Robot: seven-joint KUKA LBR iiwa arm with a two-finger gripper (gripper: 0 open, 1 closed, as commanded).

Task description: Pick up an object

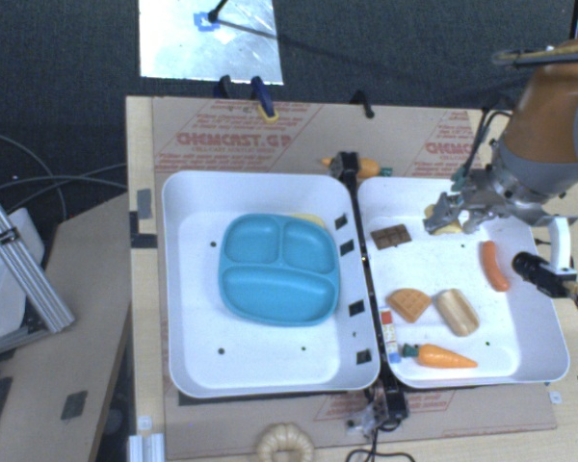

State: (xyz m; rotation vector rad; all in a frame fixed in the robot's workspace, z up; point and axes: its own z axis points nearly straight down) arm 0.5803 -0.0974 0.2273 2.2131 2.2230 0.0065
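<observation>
the gripper (450, 215) is seen at upper right of the right bin (539, 359); its state cannot be told (a pale object (450, 226) lies directly beneath).

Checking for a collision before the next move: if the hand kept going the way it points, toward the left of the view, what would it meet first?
Probably the brown chocolate-bar piece, just left of the hand on the right bin's floor. Depth is unclear, so the hand might pass above it and reach the divider between the bins.
</observation>
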